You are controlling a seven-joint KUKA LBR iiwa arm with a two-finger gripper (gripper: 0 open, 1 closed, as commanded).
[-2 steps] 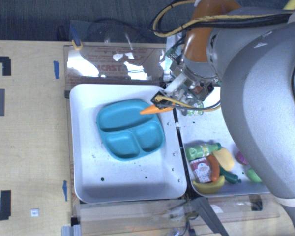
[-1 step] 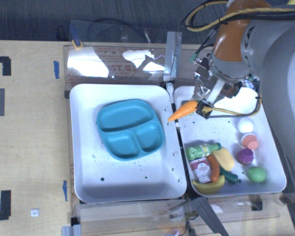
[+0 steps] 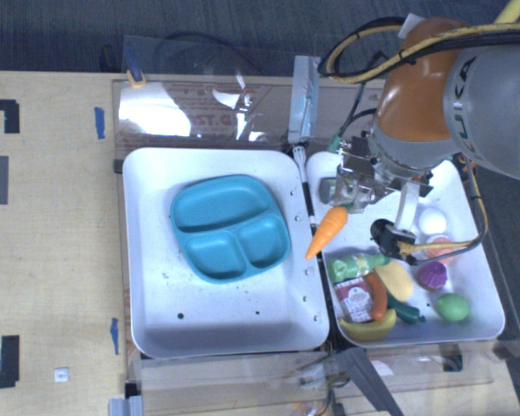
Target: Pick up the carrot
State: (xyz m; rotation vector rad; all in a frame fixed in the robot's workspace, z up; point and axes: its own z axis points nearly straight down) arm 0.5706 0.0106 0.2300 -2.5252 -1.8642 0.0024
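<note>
Carrot (image 3: 327,230) top hidden under end effector (image 3: 351,196)

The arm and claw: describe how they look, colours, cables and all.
The arm is grey with a broad, rounded orange band above the wrist. Black and yellow cables loop over it from above. The claw is a compact block of grey and dark metal parts.

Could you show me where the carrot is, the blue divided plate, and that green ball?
carrot (image 3: 328,230): camera view, middle of its orange body, between the two bins.
blue divided plate (image 3: 230,226): camera view, its central ridge, in the left bin.
green ball (image 3: 451,307): camera view, its top, in the right bin.
</note>
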